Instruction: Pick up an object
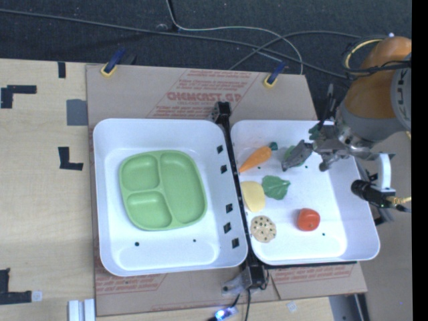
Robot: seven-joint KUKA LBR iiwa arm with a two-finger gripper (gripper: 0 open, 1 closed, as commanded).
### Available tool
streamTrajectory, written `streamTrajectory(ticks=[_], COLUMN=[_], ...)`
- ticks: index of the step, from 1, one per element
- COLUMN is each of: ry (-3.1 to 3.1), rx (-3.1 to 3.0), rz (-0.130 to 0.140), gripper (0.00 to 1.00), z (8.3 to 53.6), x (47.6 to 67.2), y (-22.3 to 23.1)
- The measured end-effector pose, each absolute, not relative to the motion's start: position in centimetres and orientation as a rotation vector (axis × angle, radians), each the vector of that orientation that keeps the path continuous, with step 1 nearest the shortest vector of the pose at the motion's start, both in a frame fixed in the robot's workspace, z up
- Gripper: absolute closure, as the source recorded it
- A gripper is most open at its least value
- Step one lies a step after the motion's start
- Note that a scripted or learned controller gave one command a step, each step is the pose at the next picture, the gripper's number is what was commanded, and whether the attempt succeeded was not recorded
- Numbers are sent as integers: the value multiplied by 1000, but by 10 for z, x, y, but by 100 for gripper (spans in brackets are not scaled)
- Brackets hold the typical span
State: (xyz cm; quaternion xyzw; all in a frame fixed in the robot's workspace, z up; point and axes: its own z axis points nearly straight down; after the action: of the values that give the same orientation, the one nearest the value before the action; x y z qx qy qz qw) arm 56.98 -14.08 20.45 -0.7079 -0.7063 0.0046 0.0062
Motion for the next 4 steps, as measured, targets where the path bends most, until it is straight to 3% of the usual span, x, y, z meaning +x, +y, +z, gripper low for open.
streamTrajectory(ticks=[1, 3, 4], ry=[-2222, -2219, -2224], rx=[-2219, -2218, -2220], rz=[2, 7, 3], gripper=[0, 0, 0], z=[212, 102, 85], x=[573, 561, 561], y=[-140, -141, -141])
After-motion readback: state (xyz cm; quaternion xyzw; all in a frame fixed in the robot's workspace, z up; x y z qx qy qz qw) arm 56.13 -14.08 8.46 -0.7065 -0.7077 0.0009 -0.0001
